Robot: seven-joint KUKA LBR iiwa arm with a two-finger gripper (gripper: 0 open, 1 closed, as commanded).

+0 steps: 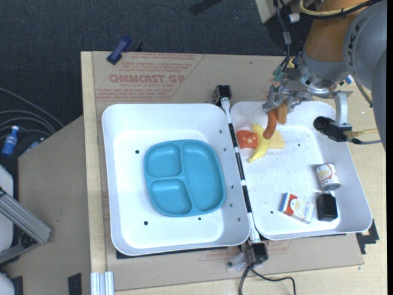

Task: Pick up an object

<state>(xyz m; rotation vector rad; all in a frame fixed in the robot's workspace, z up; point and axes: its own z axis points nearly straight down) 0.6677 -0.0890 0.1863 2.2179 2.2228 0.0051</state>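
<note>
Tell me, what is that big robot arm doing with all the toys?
The robot arm's gripper is over the right bin, and an orange hot-dog-like toy hangs between its fingers, lifted above a little pile with a banana and a red tomato. A small can, a little box and a black thing lie nearer the front of that bin. The left bin holds a blue divided plate.

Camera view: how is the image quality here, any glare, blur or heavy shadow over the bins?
Camera view: lighting is even and soft, with faint shadows under the blue plate and the small can; the white bins are bright but keep their detail; the gripper and the orange piece at its tip look slightly soft; lettering on the board is readable.
</note>
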